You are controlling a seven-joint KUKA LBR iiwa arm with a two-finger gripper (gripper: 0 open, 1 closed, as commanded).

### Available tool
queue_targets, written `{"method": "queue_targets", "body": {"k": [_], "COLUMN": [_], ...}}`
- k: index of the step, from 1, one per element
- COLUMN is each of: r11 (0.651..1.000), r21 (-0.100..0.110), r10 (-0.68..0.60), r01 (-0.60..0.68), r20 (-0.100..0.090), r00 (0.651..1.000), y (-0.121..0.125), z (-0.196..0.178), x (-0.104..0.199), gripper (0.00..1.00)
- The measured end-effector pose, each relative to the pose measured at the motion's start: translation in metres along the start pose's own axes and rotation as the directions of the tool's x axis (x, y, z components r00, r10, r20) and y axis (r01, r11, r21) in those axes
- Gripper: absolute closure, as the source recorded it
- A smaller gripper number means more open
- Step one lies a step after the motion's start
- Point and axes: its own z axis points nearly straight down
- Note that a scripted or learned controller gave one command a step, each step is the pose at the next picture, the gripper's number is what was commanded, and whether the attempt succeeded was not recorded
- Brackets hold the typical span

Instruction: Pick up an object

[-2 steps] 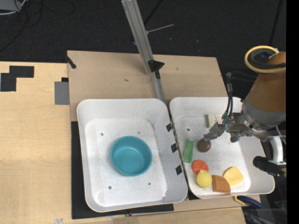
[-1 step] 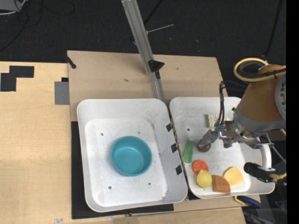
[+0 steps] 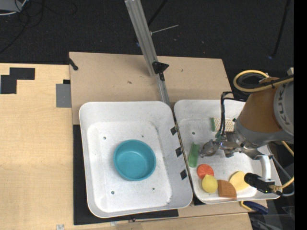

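Note:
My gripper (image 3: 209, 149) hangs low in the right bin (image 3: 188, 110), near its middle, on the grey arm with the orange band (image 3: 259, 116). Just to its left lies a long green object (image 3: 193, 155). In front of it sit a red round object (image 3: 205, 170) and a yellow ball (image 3: 209, 184). An orange-brown piece (image 3: 227, 189) and a pale yellow object (image 3: 238, 180) rest along the bin's front edge. I see nothing held in the gripper.
A teal bowl (image 3: 135, 159) stands in the left bin (image 3: 96, 114). A small green stick (image 3: 212, 124) and a beige patterned object (image 3: 226, 125) lie at the back of the right bin, partly behind the arm. A metal rail (image 3: 144, 32) slants up behind the bins.

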Motion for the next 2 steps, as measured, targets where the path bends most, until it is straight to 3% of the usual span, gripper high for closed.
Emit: {"method": "queue_targets", "body": {"k": [1,2], "r11": [1.000,1.000], "r21": [-0.004,-0.008], "r10": [0.001,0.000], "r01": [-0.001,0.000], "r20": [0.001,0.001], "r00": [1.000,1.000], "y": [0.001,0.002], "z": [-0.012,-0.071], "x": [-0.001,-0.008], "gripper": [1.00,1.00]}}
